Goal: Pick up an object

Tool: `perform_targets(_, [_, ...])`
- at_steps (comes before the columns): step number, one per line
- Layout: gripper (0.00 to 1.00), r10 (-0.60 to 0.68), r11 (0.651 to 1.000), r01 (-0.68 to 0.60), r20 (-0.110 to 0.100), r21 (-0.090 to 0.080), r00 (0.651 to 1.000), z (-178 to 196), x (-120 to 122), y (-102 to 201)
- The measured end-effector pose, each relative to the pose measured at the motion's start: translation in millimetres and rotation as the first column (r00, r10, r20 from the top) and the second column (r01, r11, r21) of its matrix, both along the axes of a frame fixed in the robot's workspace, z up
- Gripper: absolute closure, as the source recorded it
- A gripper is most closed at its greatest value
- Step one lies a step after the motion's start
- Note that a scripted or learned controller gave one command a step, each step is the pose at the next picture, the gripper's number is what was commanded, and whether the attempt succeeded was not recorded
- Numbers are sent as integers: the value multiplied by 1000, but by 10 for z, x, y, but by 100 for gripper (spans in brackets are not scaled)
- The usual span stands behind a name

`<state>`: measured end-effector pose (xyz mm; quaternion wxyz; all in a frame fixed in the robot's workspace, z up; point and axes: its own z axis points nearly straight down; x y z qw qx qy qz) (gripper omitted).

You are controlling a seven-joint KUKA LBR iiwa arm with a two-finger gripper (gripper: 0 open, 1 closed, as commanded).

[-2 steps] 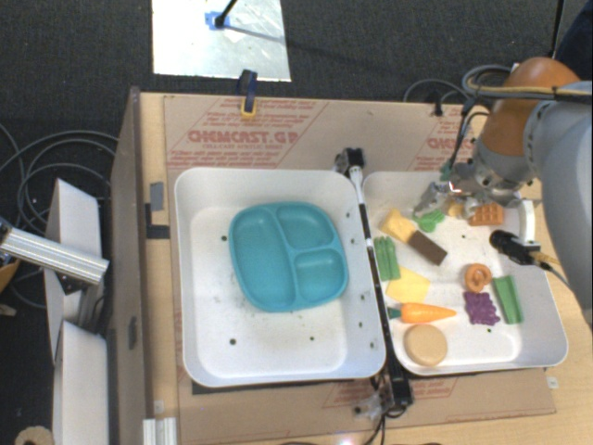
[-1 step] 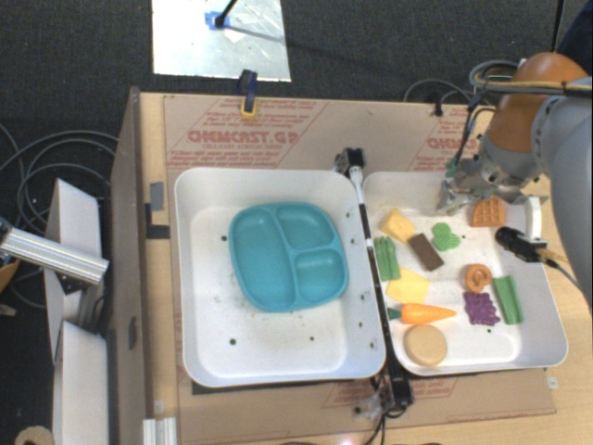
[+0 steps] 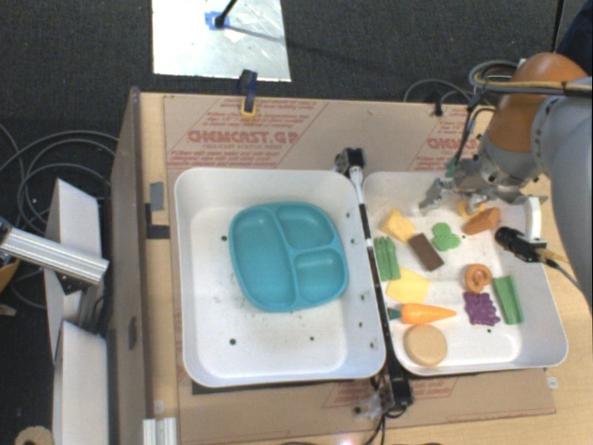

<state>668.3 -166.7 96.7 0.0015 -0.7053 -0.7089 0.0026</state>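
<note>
Camera view — pincer (image 3: 460, 196) tips blurred above right bin (image 3: 547, 341), arm cropped

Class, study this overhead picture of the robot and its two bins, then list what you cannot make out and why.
- Gripper, camera view: small and seen against the white right bin; whether its fingers are apart or together cannot be told.
- Arm, camera view: cut off by the picture's right edge.
- Croissant-like toy, camera view: too small to identify surely.
- Teal tray, camera view: anything beneath it is hidden.
</note>
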Motion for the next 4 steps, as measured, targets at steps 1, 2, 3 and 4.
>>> perform_targets(1, [0, 5, 1000, -5, 6, 5, 1000, 37, -285, 808])
perform_targets(2, [0, -5, 1000, 5, 4, 2, 1000, -134, -614, 752])
perform_targets(3, [100, -3, 1000, 3, 10, 2, 1000, -13, -588, 756])
perform_targets(4, [0, -3, 1000, 3, 10, 2, 1000, -16, -589, 756])
